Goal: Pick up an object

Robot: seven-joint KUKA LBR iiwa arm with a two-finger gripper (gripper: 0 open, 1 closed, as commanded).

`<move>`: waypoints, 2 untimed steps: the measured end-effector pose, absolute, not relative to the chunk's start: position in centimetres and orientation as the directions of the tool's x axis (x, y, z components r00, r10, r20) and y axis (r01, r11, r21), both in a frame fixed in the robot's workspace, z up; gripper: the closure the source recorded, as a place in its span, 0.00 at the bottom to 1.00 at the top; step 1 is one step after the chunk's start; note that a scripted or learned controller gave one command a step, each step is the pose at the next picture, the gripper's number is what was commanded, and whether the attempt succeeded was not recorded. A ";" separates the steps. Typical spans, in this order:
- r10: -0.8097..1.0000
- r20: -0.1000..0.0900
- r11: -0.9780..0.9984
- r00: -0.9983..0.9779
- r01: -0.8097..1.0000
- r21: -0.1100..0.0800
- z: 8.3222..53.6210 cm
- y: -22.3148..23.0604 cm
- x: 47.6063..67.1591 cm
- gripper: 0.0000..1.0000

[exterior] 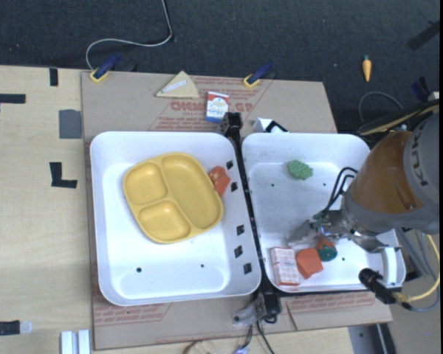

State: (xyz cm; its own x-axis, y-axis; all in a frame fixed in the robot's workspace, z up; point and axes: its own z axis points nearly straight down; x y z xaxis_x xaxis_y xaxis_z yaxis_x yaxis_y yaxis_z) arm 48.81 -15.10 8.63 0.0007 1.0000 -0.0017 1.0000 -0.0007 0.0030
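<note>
so the grey arm [417,175] comes in from the right with its orange band [384,179] sitting just above the wrist, bent down low and angled toward the lower left, with the pincer [319,236] way down at the tip, too blurry to read.

arm [421,175] | grey rounded casing, broad orange band above wrist | black cable looping at 9 o'clock of band | gripper [321,234] | dull grey metal
</note>
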 end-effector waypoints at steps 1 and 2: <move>1.000 -0.002 -0.001 0.001 1.000 0.005 9.6 -15.1 48.9 1.00; 1.000 -0.002 -0.001 0.001 1.000 0.004 9.6 -15.1 48.9 0.00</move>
